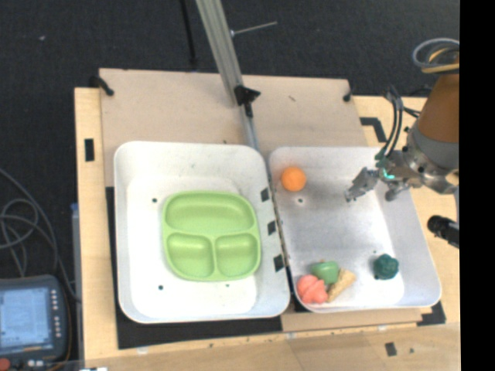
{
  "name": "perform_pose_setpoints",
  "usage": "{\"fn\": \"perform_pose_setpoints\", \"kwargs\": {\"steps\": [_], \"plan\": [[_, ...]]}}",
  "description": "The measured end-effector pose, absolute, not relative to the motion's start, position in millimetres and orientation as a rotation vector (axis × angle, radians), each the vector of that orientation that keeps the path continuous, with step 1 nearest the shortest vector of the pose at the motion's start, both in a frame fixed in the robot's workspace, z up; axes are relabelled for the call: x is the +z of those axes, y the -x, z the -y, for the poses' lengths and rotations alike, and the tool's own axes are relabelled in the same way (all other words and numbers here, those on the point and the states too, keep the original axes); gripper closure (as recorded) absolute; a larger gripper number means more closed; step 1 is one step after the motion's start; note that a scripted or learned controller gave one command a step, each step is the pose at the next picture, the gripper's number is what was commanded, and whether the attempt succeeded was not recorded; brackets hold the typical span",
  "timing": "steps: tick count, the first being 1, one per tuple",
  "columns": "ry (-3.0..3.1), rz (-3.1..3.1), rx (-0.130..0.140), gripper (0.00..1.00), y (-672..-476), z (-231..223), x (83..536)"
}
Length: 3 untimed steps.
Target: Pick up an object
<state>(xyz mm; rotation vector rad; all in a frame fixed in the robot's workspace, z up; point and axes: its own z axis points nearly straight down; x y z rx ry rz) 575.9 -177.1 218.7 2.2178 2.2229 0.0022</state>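
A wide pale wooden bench (309, 103) carries two shallow white plastic bins side by side. The left bin (139, 168) holds a lime-green plastic plate with three compartments (210, 234), lying flat near its middle. The right bin (410, 238) holds the small things. The grey arm with its orange band (442, 114) reaches in from the right, and its two-finger gripper (374, 185) hovers over the far right part of this bin, fingers spread apart with nothing between them. A small orange ball (293, 179) sits at the far left corner, well apart from the rest. At the near edge a pink lumpy toy (311, 288), a green rounded piece (326, 270) and a tan cone-like piece (343, 283) lie clustered, touching. A dark green knobbly toy (385, 267) stands alone near the near right corner.

The ball looks light, stiff and likely to roll; closing across its widest part should suit. The lone dark green toy seems an easier take, gripped across its body.
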Motion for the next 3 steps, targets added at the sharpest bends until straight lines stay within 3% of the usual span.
{"fn": "perform_pose_setpoints", "kwargs": {"steps": [2, 3], "plan": [[-2.223, -2.225, -0.006, 0.00, -577.9, 164.0, 110.7], [-2.221, -2.220, -0.003, 0.00, -578.0, 165.2, 100.5]]}}
